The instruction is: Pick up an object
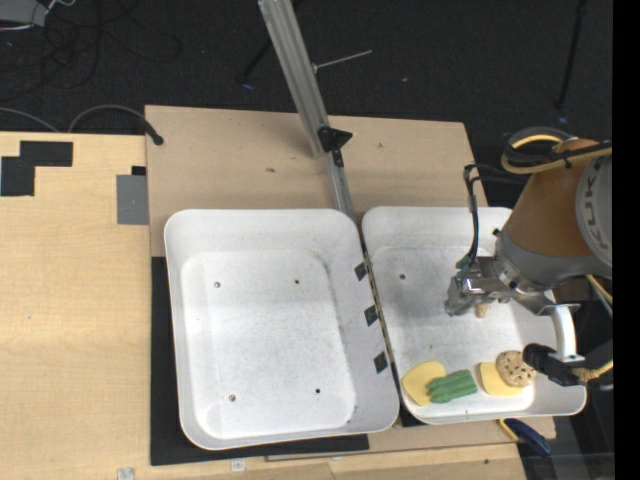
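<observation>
We hover our gripper (468, 303) at mid-right of the frame over the right bin (420, 243), grasp state impossible to tell, so we should descend squarely over the green object (452, 386) lying lower right, between two yellow pieces.

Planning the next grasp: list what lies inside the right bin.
Right bin: a yellow piece, green piece and cookie-like piece near its front edge. The gripper covers part of the floor.
</observation>
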Robot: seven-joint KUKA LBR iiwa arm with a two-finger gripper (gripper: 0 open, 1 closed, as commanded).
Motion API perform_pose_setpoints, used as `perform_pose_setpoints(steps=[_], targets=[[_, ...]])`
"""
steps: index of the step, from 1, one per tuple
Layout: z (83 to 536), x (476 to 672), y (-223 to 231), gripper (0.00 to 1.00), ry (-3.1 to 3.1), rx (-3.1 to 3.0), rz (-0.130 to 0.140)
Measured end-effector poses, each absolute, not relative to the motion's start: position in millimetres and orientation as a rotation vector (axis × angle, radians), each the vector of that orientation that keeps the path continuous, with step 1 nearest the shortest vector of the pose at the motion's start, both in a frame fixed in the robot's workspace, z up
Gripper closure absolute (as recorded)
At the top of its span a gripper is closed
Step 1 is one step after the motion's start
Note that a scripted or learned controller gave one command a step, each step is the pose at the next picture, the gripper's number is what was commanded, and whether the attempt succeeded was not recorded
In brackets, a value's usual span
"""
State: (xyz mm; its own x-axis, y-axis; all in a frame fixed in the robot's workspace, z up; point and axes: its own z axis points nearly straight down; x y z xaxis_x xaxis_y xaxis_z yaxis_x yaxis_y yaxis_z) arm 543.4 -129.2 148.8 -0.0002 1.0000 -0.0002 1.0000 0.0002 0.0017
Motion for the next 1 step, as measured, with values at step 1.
perform_pose_setpoints(steps=[1], targets=[[210.1,546.5,-136.1,1.00,2.220,2.218,0.003]])
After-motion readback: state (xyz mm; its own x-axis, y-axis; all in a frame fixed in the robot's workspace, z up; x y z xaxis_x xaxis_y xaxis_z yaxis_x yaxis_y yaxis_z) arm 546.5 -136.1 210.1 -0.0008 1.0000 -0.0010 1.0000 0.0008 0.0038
